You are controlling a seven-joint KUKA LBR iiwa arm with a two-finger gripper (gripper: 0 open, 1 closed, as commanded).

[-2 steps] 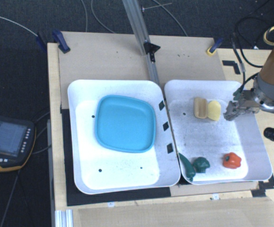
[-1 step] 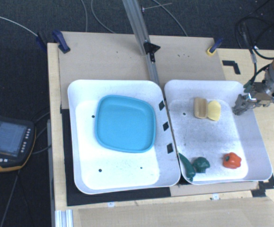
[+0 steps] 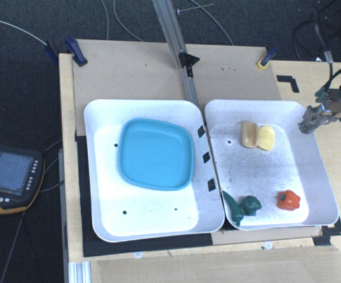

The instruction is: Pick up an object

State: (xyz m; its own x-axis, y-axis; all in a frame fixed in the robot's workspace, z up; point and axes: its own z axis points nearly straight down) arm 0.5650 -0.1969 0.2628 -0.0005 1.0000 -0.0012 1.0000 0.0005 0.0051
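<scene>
Nearest the bottom of the frame, in the right bin (image 3: 317, 158): a small red pepper-like toy (image 3: 288, 200) at lower right, and a dark green piece (image 3: 242, 206) just left of it, against the bin's lower left corner. Probably light, hollow plastic, both of them; smooth and rounded, so likely to squirt out of a pinch placed off-centre. Best taken across the widest part of the red body, well clear of the bin wall. Green piece looks awkward: elongated, lying close to the rim, little room for a finger on that side.

Further up, mid-right of the frame: a tan block (image 3: 250, 134) and a yellow one (image 3: 266, 138), touching side by side. Looks like soft or foam-like play food, judging by the rounded edges; forgiving to squeeze, but hard to separate while touching.

In the left bin (image 3: 99, 158), centre-left: a blue square plate (image 3: 156, 154), flat, stiff, hard to grasp except by its rim.

At the right edge, upper middle, over the right bin's upper right rim: gripper (image 3: 309, 124), apart from every object, holding nothing visible; finger spread too small to tell.
</scene>
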